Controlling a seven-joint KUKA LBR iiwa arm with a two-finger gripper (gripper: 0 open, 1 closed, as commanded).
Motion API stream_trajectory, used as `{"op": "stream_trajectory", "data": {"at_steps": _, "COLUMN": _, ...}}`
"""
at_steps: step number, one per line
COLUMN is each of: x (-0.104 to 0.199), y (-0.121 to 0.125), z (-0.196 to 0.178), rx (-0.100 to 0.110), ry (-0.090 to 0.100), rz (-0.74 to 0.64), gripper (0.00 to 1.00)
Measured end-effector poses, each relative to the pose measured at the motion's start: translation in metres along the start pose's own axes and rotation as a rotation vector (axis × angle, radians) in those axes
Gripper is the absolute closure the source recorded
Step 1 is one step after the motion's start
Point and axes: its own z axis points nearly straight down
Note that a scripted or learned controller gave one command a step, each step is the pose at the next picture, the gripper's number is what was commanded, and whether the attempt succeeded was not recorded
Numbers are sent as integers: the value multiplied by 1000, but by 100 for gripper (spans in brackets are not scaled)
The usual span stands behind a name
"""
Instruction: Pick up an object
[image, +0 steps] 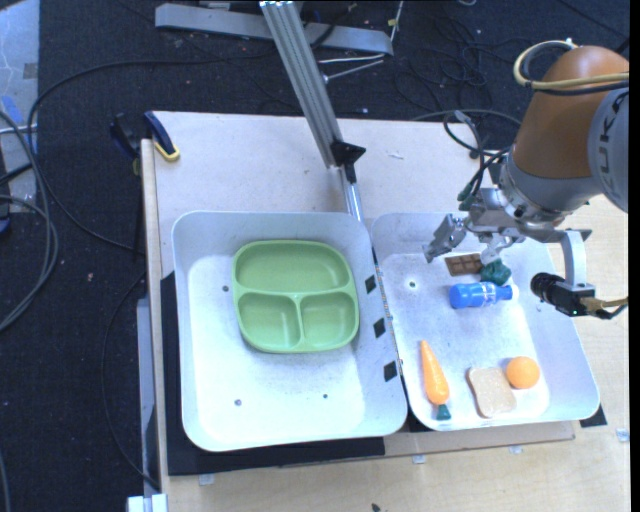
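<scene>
A: Nearest the camera, along the front edge of the right bin (560, 400), what do you count?

B: Three things. One carrot (434, 372) at about seven o'clock in that bin, orange with a small green end pointing toward us. One tan sponge-like block (490, 390) beside it. One orange ball (522, 373) touching the block's right corner.

A: And farther back?

B: One blue bottle (479, 294) lying on its side near the bin's middle. Just behind it, toward twelve o'clock, one brown block (463, 265) and one small dark-green object (495, 272) beside it.

A: The arm?

B: It reaches in from three o'clock, its orange band (570, 105) high at the upper right, the grey wrist bent downward over the back of the right bin. The claw (470, 245) hangs right above the brown block and the green object. One finger (442, 240) juts toward nine o'clock; whether the claw is released or clenched, I cannot tell, and nothing shows plainly between its tips.

A: The left bin (200, 400)?

B: One light-green tray (297, 296) with three compartments, lying flat near its middle. Both bins, two in all, rest on the tabletop (250, 160).
</scene>
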Motion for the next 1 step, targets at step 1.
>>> {"op": "stream_trajectory", "data": {"at_steps": 1, "x": 0, "y": -5, "z": 64, "rx": 2, "ry": 0, "rz": 2, "gripper": 0}}
